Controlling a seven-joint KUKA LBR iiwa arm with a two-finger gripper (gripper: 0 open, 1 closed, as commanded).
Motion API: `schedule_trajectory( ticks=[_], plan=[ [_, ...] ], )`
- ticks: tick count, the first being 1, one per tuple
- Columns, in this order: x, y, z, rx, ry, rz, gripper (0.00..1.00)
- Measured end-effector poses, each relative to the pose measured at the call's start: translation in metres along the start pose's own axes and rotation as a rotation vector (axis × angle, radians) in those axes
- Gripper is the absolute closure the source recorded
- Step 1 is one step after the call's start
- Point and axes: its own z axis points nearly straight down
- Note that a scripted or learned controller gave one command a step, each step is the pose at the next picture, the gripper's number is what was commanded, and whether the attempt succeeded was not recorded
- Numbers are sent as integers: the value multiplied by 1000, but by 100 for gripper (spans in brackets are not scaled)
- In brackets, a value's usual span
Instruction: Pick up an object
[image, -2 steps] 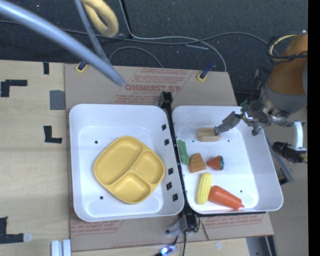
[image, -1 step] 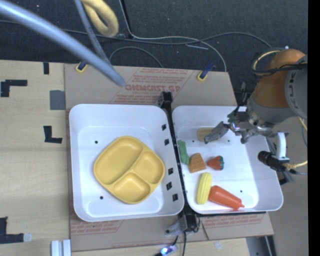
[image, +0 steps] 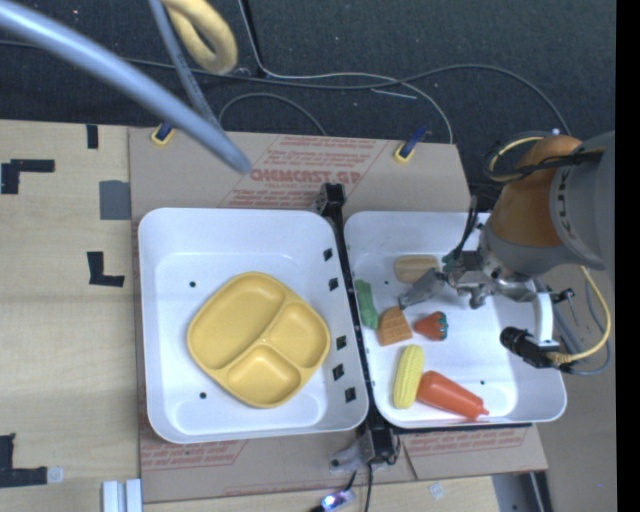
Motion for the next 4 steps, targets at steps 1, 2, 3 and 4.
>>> schedule_trajectory(
  ticks=[1, 2, 3, 4],
  plan=[
    [1, 1, -13, -4, 0, -2, 100],
    [8, 7, -72, -10, -1, -2, 100],
    [8, 8, -117, -11, -1, -1, 100],
    [66, 6, -106, -5, 1, -6, 100]
  ],
)
